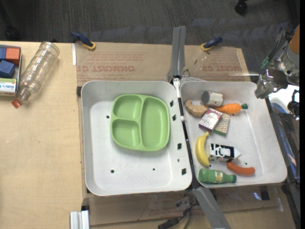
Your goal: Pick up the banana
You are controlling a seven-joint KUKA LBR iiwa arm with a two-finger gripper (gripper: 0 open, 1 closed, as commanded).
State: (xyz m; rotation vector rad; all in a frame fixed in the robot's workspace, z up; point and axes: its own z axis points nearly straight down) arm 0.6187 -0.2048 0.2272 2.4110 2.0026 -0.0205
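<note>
Lying at seven o'clock from the gripper [265, 84] (finger state unreadable here), the banana [203, 149] runs twelve-to-six along its bin's left wall.

The arm [290, 56] is cut off by the right edge, and its gripper [263, 90] at the right bin's [267, 128] far right rim is too small and cluttered to read. The banana's [203, 149] right side is tucked against a black-and-white packet [223, 151], whose print is illegible. At the far left, a box of coloured blocks [9, 69] runs off the edge.
</note>
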